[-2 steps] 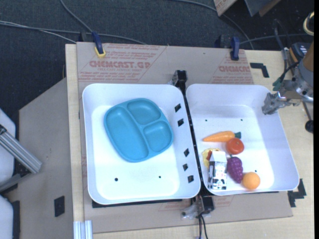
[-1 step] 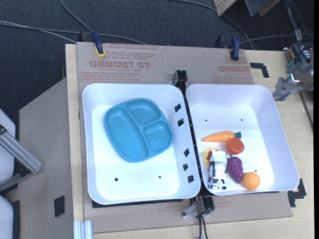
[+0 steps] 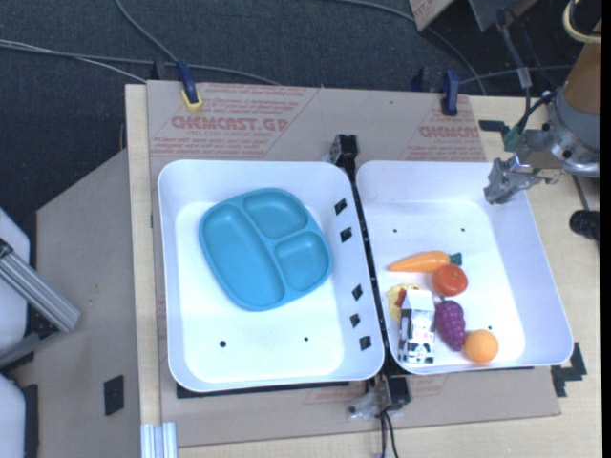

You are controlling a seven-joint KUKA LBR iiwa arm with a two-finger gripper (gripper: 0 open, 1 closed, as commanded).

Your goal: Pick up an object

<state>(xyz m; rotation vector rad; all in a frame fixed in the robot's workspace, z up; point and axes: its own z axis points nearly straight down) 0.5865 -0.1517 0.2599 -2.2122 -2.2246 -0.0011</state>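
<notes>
Hovering over the right bin's point(image 3: 506, 246) far corner, the gripper point(image 3: 500, 185) carried nothing visible, its opening impossible to judge; the carrot point(image 3: 420, 261) and other toys lay well below it, unpicked.

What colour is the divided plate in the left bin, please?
Light blue plate, seen in the camera view.

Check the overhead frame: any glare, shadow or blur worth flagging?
Camera view: even lighting, white bins bright but not blown out; soft shadow under the blue divided plate; the gripper looks slightly soft; toy carrot and tomato are reasonably sharp.
</notes>
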